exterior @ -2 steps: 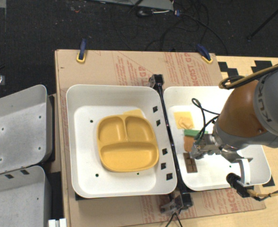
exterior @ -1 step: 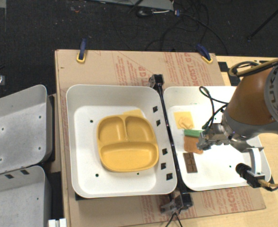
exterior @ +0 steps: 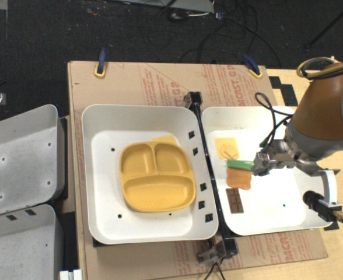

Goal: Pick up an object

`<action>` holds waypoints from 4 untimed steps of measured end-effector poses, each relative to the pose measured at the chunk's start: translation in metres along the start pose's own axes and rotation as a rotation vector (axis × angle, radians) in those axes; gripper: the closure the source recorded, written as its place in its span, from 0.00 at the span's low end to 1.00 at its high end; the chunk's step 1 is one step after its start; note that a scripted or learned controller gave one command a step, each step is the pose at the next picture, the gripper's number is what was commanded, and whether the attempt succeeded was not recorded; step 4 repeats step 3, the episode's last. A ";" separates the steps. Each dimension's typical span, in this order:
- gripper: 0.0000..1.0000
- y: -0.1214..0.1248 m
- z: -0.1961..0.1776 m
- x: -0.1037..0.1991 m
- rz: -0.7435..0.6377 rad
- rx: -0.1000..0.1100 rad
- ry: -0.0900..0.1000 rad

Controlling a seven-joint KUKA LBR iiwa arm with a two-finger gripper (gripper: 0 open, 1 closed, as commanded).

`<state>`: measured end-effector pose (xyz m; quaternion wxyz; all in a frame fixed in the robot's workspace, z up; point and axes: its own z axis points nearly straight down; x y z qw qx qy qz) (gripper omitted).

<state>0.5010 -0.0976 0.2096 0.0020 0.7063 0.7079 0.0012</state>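
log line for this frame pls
arm: over right bin | gripper: at green object, grasp unconfirmed | nearby: orange piece, yellow piece, brown piece | left bin: yellow divided plate

Arm (exterior: pixel 326 112): bulky rounded orange-brown band, grey collar below it. Small grey metal gripper (exterior: pixel 260 165) at the tip. Black cables loop along the wrist, a yellowish hose curls over the top of the band.
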 end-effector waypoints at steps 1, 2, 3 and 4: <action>1.00 0.018 -0.012 0.053 -0.006 0.002 0.002; 1.00 0.043 -0.004 0.105 -0.006 0.003 0.002; 1.00 0.068 -0.020 0.157 -0.005 0.001 0.003; 1.00 0.068 -0.020 0.157 -0.005 0.001 0.003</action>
